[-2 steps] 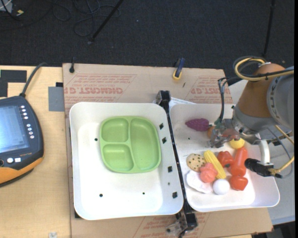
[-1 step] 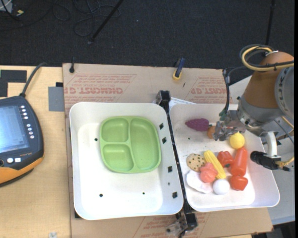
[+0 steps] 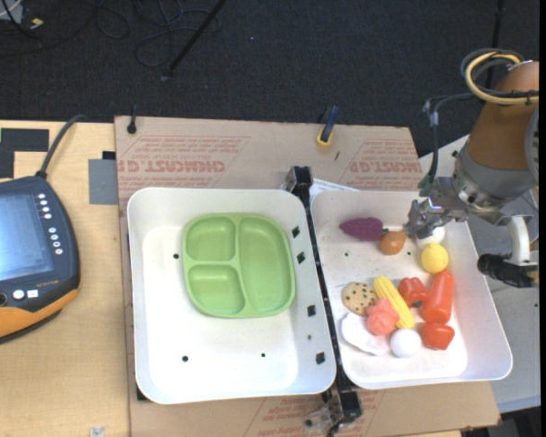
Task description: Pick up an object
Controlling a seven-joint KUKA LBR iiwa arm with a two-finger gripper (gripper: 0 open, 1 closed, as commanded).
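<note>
The right bin (image 3: 491, 353) holds a heap of toy food. A purple piece (image 3: 362, 228) lies near its far side, with a small orange-brown ball (image 3: 392, 242) just right of it and a yellow ball (image 3: 434, 259) further right. Lower down lie a cookie (image 3: 357, 296), a yellow corn cob (image 3: 393, 300), a pink piece (image 3: 380, 318), a long red-orange piece (image 3: 441, 297), a white ball (image 3: 404, 342) and a red piece (image 3: 437, 336). My gripper (image 3: 425, 218) hangs over the bin's far right part, just above and between the orange-brown ball and the yellow ball. Nothing shows held in it.
The left bin (image 3: 155, 335) holds a green divided plate (image 3: 238, 265). A black divider (image 3: 311, 271) runs between the bins. A tablet-like pendant (image 3: 18, 253) lies on the bench at the far left. A blue-and-yellow clamp (image 3: 327, 127) sits at the cardboard's back edge.
</note>
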